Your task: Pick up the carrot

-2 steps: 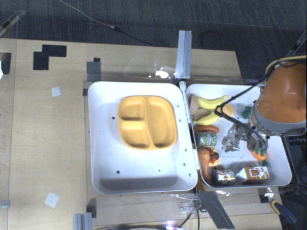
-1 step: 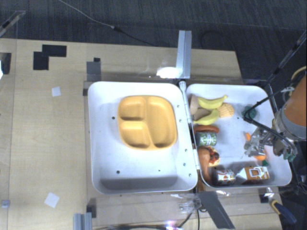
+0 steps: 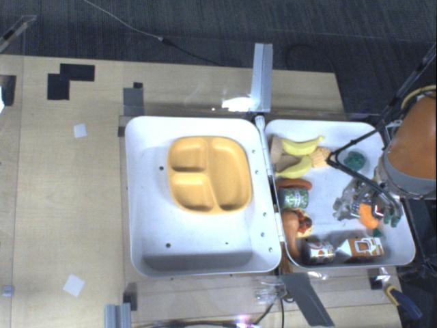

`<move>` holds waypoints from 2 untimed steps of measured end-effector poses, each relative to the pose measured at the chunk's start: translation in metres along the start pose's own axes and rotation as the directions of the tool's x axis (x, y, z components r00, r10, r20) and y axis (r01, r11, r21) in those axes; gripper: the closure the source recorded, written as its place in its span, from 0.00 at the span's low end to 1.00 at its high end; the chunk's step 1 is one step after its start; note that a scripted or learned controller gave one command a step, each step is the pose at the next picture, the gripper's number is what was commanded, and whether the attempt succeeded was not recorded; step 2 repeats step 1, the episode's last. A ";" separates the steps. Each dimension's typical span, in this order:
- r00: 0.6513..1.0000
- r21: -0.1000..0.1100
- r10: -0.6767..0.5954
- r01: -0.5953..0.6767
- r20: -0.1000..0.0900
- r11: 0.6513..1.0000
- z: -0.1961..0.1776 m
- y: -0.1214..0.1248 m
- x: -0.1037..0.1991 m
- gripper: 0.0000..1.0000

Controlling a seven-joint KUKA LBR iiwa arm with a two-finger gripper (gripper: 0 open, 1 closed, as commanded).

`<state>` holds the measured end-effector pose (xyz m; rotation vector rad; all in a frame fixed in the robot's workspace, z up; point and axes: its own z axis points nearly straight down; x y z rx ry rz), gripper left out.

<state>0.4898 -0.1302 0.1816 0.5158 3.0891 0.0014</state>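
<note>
In the camera view the arm point(image 3: 413, 152), the thing nearest the lens, reaches over the right bin point(image 3: 408, 251), and its gripper point(image 3: 360, 203) is low at that bin's right side with an orange piece, which I take for the carrot point(image 3: 369, 216), just beside or touching its tips. Whether the gripper is open or closed I cannot tell, since the metalwork is too tangled to read. I judge this the grasping step; the next move calls for closing squarely on the carrot, then lifting clear of the juice carton point(image 3: 362, 247) lying near it along the bin's front wall.
</note>
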 end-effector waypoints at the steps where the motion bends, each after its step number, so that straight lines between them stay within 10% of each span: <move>1: 0.969 0.000 0.245 -0.245 0.003 0.969 -0.039 0.006 0.002 1.00; 2: 0.969 0.000 0.245 -0.245 0.003 0.969 -0.039 0.006 0.002 1.00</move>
